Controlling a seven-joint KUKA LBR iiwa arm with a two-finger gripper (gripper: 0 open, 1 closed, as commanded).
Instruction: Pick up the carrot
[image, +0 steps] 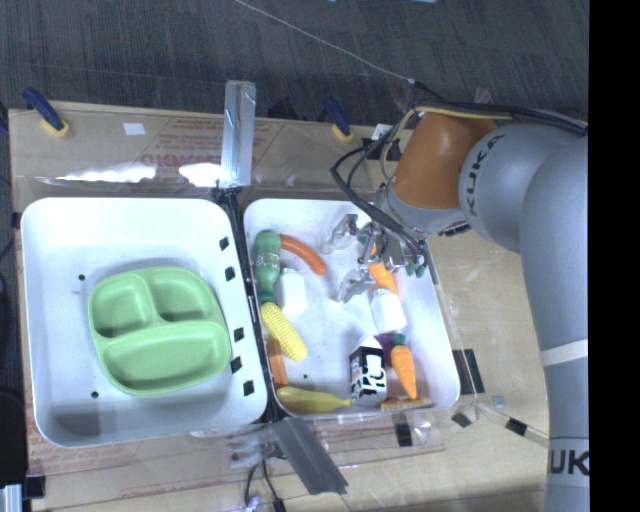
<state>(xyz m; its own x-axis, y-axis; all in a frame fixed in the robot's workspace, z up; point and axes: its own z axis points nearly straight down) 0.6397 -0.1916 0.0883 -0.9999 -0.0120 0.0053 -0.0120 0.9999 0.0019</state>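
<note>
Nearest you, along the front wall of the right bin (447, 345), lies a yellow banana (312, 401), with a black-and-white carton (369, 373) and one carrot (403, 369) just beside it toward the right corner. Look further back and you'll see the tool (372, 258) down in that bin's rear right part — its fingers stand closed on a second carrot (382, 276), whose orange body shows between them. To its left lie an orange sausage-shaped piece (304, 254) and a corn cob (283, 331) — while the left bin (40, 300) carries a green divided plate (158, 325).

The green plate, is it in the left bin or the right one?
Left bin: the green plate lies flat on that bin's white floor.
</note>
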